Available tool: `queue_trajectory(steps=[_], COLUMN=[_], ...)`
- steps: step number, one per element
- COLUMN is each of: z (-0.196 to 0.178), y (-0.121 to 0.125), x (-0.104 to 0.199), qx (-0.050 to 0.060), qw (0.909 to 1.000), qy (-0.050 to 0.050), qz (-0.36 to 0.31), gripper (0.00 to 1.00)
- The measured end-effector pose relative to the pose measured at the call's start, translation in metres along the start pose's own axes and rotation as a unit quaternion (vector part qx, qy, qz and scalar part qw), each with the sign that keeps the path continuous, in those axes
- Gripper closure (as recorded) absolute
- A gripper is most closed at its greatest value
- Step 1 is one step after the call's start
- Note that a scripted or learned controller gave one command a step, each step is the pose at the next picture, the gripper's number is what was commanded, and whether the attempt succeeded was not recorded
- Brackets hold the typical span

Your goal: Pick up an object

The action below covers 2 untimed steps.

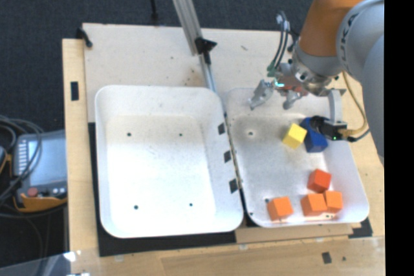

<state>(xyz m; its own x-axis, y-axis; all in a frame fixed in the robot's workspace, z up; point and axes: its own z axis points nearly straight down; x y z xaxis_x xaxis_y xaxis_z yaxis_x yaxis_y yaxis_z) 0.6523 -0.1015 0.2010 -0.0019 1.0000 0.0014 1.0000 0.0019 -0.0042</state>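
One fixed camera looks down aslant on both bins [162, 158].

No legible text, labels, brands or numbers anywhere.

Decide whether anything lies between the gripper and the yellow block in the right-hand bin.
Nothing visible does. The gripper hangs over the far end of the right bin, and bare bin floor separates it from the yellow block. The blue block touches the yellow one's right side.

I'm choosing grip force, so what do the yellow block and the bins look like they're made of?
The yellow block looks like painted wood or hard foam: flat matte faces, crisp edges, no shine. I can't tell which. The bins, the left bin for one, look like thin moulded white plastic: rounded corners, smooth rims, scuffed dull floors.
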Motion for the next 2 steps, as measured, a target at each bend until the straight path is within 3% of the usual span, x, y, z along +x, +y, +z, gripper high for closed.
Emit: queue_trajectory(steps=[1, 2], z=[-0.003, 0.054], y=[0.001, 0.002], x=[0.0, 0.007], qx=[-0.002, 0.0], qw=[1.0, 1.0], qy=[-0.001, -0.002], qz=[-0.001, -0.001], gripper=[0.0, 0.0])
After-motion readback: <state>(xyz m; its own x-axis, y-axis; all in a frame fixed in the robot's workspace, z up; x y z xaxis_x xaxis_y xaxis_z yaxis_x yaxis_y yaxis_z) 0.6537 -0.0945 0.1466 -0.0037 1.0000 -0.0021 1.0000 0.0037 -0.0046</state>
